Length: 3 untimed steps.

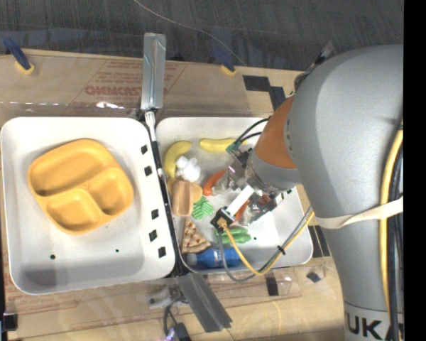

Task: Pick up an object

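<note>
Bulky grey arm [355, 126], orange wrist band [273, 142], yellow cable [259, 265].

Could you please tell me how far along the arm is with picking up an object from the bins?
Done: the arm has reached into the right bin, with the gripper low over the pile of toy food near the banana and pizza slice. In hand: nothing visibly between its fingers. Left: grasping an item and lifting it out. The yellow tray sits in the left bin, untouched.
</note>
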### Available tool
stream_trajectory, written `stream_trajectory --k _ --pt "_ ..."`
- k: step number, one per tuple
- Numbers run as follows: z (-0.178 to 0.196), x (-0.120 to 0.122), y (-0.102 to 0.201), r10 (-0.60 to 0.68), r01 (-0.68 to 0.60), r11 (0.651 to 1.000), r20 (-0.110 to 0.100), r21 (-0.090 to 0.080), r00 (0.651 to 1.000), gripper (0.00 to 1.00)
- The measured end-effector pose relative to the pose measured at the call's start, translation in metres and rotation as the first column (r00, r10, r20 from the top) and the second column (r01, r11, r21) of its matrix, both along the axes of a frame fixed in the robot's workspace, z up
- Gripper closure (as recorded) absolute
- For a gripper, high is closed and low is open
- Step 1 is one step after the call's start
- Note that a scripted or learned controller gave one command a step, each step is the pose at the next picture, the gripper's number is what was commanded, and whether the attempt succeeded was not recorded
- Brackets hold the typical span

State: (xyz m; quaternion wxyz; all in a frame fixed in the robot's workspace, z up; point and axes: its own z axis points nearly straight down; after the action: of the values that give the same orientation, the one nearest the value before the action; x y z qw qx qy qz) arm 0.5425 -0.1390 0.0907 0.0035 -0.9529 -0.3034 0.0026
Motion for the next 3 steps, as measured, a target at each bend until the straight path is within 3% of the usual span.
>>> stream_trajectory --k 1,2,3 --pt "0.009 0.0 0.0 0.006 -0.006 1.0 -0.004 0.003 1.0 1.0" --pt "0.101 0.036 0.056 -0.308 0.308 0.951 0.005 -0.004 0.951 1.0" --pt "0.11 0.036 0.057 -0.3 0.3 0.954 0.001 -0.004 0.954 1.0"
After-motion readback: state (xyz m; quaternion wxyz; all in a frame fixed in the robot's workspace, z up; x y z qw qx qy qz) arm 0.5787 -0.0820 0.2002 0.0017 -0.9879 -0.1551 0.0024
